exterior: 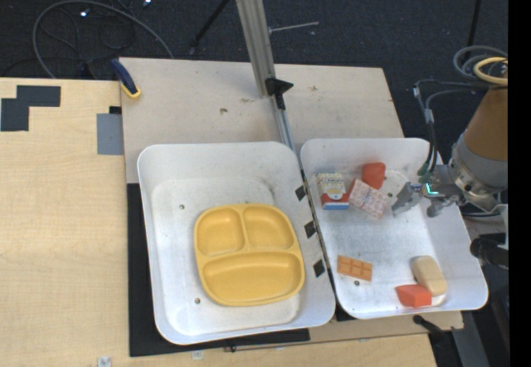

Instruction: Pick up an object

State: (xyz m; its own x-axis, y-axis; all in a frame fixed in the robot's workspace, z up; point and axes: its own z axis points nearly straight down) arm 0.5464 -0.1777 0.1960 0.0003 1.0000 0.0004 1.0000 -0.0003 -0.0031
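Right white bin (465,274): red block (374,174), patterned white packet (369,198) and small printed carton (333,190) far; tan waffle (354,268), beige block (430,274), red wedge (413,296) near. Two-finger gripper (408,198), open and holding nothing, just right of packet. Yellow compartment plate (248,254) in left white bin (166,191).

A mustard-yellow three-compartment plastic plate (248,254) sits in the plain white left bin (158,191). Nearest the grey gripper (412,199) lies a pink-and-white checked packet (369,198), with a red block (373,174) beyond it. Farther off are an orange waffle-patterned cracker (354,268), a tan bread roll (429,274) and a red-orange wedge (413,296).
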